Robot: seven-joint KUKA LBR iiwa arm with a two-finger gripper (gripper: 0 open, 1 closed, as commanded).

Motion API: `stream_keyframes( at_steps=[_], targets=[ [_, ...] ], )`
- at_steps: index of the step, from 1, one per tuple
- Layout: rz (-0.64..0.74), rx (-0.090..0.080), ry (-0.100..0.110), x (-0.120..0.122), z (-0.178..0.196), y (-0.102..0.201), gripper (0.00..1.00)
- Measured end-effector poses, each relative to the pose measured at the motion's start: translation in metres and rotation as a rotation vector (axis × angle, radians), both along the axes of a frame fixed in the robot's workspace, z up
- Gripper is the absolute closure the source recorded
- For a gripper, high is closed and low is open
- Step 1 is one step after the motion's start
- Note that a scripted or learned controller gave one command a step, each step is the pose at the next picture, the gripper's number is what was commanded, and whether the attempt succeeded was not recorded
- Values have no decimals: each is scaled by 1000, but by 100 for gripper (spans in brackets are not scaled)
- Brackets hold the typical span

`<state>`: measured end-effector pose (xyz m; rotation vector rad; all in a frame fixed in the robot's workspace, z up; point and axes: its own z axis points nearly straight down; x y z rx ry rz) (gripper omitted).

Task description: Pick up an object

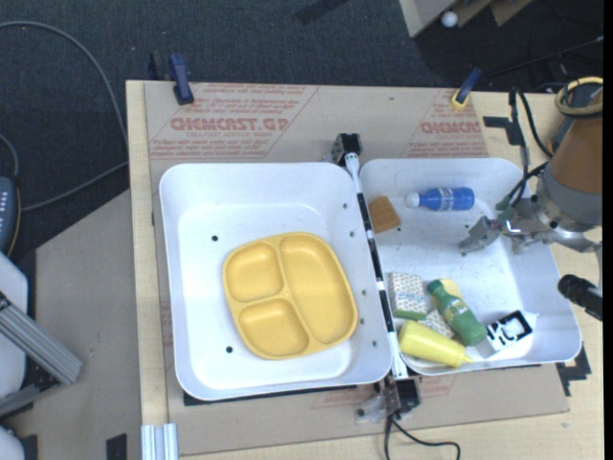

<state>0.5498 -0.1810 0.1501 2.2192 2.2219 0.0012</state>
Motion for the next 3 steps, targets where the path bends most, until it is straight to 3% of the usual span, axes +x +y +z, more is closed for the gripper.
stream_keyframes(
  at_steps=[1, 2, 3],
  targets=[
    [-1, 1, 2, -31, -66, 56, 0],
    [-2, 0, 0, -30, -56, 56, 100],
    [-2, 0, 0, -30, -56, 56, 0]
  ],
)
